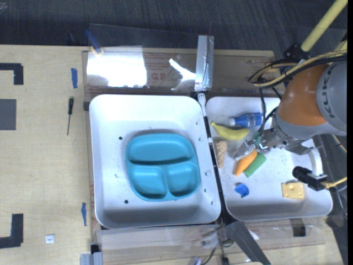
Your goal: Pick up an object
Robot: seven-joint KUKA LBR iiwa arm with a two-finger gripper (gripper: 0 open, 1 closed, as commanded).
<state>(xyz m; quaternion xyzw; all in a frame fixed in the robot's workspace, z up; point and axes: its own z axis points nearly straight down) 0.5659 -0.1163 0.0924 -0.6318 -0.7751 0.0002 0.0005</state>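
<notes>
On the left of the bench lies a pale wooden board [38, 148] with black corner marks, and a thin black screwdriver-like tool [69, 115] rests on it near the bins. Next comes the left shallow white bin [105, 120], which holds a turquoise plastic plate with three compartments [162, 165], set near its middle. Beside it, past a narrow divider, sits the right shallow white bin [320, 203]. Near that bin's left wall lies a small beige knobbly piece [221, 152]. Above it a yellow toy banana [230, 131] lies touching a blue and white bottle-shaped item [246, 119]. Lower down an orange toy carrot [245, 163] lies just beside a green cylinder [255, 165], both tilted. A small blue piece [241, 190] sits near the front, and a yellow square block like cheese [293, 190] lies further right. The two-finger gripper [261, 143] hangs just above the carrot and cylinder; whether its fingers are parted or closed cannot be told. The grey arm with its orange band [300, 101] reaches in from the right.
</notes>
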